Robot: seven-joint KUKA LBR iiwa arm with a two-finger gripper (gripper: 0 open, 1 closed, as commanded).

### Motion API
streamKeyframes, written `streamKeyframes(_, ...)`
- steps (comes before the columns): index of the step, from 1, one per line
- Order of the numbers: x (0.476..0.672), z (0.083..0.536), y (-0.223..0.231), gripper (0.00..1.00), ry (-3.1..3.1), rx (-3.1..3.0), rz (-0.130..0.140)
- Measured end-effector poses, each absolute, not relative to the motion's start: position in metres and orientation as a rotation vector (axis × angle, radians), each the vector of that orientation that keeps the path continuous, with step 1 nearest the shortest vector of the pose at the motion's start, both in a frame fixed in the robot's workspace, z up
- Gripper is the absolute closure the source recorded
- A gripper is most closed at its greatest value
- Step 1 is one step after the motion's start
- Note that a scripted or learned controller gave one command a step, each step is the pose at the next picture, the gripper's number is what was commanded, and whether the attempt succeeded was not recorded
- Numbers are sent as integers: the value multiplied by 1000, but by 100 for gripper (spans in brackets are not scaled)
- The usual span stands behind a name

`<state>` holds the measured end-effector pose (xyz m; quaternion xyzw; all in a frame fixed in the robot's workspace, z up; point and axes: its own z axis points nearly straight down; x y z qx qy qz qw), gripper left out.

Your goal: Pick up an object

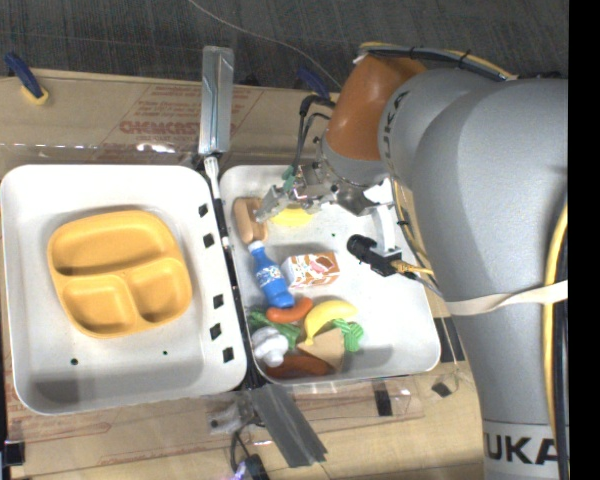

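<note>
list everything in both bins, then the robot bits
left bin: 1, white, left side of bench
right bin: 1, white, beside it
tray: 1, yellow, in left bin
roll: 1, brown, right bin, far left corner
bottle: 1, blue, right bin, left side
carton: 1, white and brown, right bin, middle
banana: 1, yellow, right bin, near end
sausage: 1, brown, right bin, near edge
arm: 1, grey, orange band, from right
gripper: 1, over right bin's far end
</note>
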<state>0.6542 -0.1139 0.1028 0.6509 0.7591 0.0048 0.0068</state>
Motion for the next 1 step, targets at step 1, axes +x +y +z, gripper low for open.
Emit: streamKeyframes(1, 654, 112, -111, 100, 2392, 2035, 10)
